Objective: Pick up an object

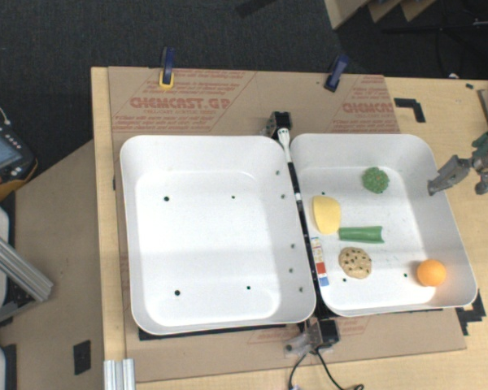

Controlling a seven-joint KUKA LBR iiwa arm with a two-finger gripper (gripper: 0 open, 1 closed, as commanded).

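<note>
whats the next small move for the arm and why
Probably slide the gripper left over the right bin toward the green ball: it sits at the bin's right rim holding nothing, and that ball is the closest item, clear of the others.

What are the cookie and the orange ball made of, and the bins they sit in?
Cookie: probably toy plastic or foam, matte tan with dark chips.
Orange ball: looks like smooth plastic or rubber, evenly coloured; real fruit can't be ruled out.
Bins: seemingly moulded white plastic, with rounded corners and a slight sheen.
</note>
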